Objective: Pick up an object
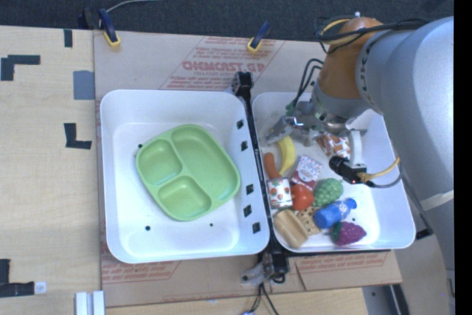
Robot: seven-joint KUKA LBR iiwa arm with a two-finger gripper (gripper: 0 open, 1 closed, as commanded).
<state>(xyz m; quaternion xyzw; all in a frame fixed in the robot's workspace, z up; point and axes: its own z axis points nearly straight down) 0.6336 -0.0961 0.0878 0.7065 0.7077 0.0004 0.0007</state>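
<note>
The right bin (391,221) holds a heap of toy food: a yellow banana (286,156), an orange carrot (271,165), a red tomato (302,197), a green fruit (329,190), a blue item (330,214), purple grapes (349,233), a tan bread piece (290,229) and small patterned packets (308,168). My gripper (284,127) hangs low over the far left part of this bin, just above the banana. Its grey fingers (276,133) point down and left toward the heap. No object shows between them.
The left bin (118,181) carries a green divided plate (188,171). A black divider with clips (251,158) runs between the bins. The grey arm with its orange band (343,70) covers the far right side. Cables (369,173) trail over the right bin.
</note>
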